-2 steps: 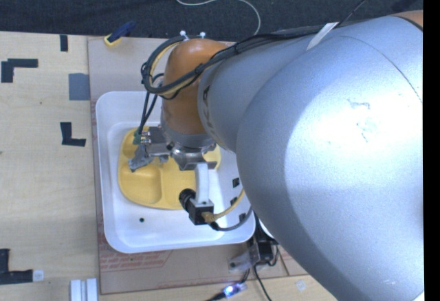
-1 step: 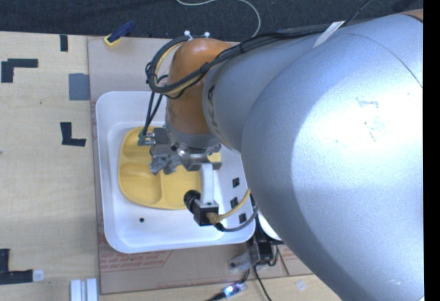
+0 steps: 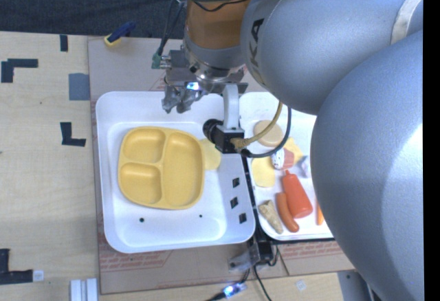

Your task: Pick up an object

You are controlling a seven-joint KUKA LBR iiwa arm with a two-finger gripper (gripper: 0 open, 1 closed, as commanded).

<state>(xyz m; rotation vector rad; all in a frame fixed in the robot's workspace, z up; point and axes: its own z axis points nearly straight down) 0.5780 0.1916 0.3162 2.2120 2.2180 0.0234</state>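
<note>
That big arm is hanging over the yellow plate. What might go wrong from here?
The gripper sits above the far wall of the left bin, beside the yellow plate, so closing there may catch nothing. The plate is wide and shallow, likely hard to pinch. The food pieces lie in the other bin.

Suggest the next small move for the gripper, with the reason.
Probably lower toward the yellow divided plate. The gripper sits over the far rim of the left bin, just beyond the plate's far edge, with nothing visible between its fingers. The plate is the nearest object, so a short approach toward it seems the most sensible step.
</note>
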